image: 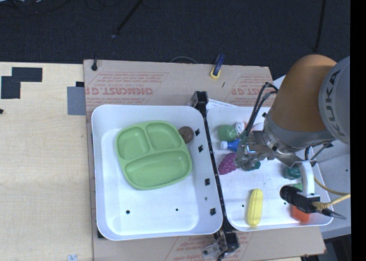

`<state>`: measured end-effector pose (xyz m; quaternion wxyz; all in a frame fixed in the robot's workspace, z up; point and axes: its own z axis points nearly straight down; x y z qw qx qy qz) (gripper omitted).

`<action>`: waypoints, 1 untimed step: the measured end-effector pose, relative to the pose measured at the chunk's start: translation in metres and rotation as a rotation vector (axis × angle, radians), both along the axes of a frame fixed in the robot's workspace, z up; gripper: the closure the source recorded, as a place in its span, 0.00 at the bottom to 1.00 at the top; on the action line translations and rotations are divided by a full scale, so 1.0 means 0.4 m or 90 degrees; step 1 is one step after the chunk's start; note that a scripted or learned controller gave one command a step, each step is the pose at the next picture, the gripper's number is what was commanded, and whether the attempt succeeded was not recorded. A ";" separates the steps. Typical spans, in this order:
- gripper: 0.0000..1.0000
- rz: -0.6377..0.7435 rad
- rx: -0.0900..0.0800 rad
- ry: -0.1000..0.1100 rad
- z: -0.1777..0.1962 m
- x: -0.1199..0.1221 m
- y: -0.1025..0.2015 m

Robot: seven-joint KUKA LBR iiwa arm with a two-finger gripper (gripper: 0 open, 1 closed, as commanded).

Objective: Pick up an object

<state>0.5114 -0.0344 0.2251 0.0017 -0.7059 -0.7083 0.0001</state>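
My gripper (247, 159) hangs low in the right bin (274, 223), below the grey wrist and the orange band. Just left of it lies a purple bunch of grapes (227, 164), close to or touching it. A small blue thing (229, 145) and a green toy (227, 132) with a small white piece (239, 127) lie a little farther up and left. A yellow corn cob (254, 207) rests near the bin's front edge. A teal thing (293, 171) lies to the right of the gripper, partly hidden by the arm.
The left bin (114, 208) holds a green divided plate (153, 154) with a brown round thing (186, 134) at its upper right corner. An orange thing (298, 213) sits at the right bin's front right. A black divider (210, 163) runs between the bins.
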 end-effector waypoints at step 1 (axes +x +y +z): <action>1.00 0.001 0.000 -0.001 0.021 0.035 0.139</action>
